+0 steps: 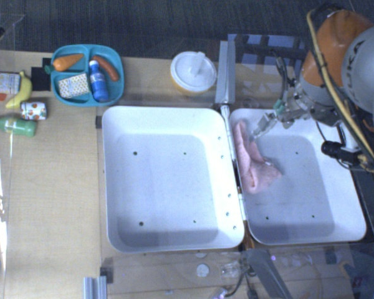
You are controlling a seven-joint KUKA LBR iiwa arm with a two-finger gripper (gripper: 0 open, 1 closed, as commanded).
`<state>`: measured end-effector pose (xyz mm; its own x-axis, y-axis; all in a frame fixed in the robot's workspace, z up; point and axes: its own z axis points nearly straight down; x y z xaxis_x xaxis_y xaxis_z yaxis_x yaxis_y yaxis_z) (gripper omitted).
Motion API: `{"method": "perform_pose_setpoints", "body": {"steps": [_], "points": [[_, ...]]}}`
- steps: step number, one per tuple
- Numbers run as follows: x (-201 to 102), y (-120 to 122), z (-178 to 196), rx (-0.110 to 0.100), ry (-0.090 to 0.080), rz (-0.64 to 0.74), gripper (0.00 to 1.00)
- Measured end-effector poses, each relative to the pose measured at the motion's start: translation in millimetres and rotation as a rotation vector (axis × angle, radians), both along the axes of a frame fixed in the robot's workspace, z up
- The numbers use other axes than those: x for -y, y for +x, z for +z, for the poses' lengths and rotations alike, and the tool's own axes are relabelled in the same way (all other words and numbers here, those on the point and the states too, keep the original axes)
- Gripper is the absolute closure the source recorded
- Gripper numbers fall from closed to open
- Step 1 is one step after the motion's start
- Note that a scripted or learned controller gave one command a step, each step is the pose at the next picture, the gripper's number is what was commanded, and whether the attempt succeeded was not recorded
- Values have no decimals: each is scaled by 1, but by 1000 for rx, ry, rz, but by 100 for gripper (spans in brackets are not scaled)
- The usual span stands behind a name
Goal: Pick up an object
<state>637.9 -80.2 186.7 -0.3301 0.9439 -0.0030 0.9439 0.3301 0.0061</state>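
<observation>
One pink cloth lies crumpled in the right bin, stretched along that bin's left wall from near its far-left corner down to about the middle of the floor, where it bunches out wider. It is the single item in that bin.

The end effector hangs over the far-left part of the right bin, just beside the upper end of the cloth, angled down toward it. Its fingertips are too small and blurred to tell how far apart they stand, and nothing can be seen held between them. The grey arm with its orange band reaches in over the table's far-right corner.

The left bin, one of two white bins side by side, sits touching the right one along a shared edge near the table's middle.

Beyond the bins, at the far edge of the table, stands one white round lidded container. Toward the far-left corner sits one blue divided tray with several small toy foods in it. Left of it, at the table's left edge, lie one banana, one small can and one green bottle.
</observation>
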Motion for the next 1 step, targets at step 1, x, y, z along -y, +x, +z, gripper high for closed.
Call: {"method": "perform_pose_setpoints", "body": {"steps": [1], "points": [[13,-32,-89,4,0,-67,0]]}}
